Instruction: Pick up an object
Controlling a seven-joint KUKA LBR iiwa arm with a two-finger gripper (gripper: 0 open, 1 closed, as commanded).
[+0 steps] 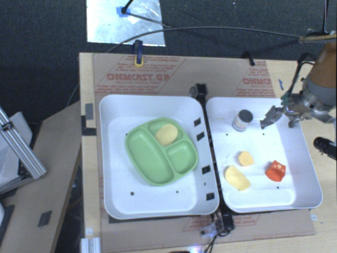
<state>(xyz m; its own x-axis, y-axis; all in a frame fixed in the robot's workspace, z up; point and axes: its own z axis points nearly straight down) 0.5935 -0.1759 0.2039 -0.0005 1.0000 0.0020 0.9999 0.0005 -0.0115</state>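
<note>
Claw (275, 116) sits over the right bin (308, 165), top edge; can't tell how far it's open, nothing seen in it. Nearest target: can (242, 120), just left of claw, upright. I'd centre over it, drop straight, close across the round body.

Largest to smallest:
- left bin (118, 194), far left: smooth white plastic
- tray (158, 152): green, three wells, yellow lump (167, 134) in one
- below claw: yellow piece (237, 178), rounded; small yellow chunk (245, 158); red piece (275, 171), irregular, probably awkward.
</note>
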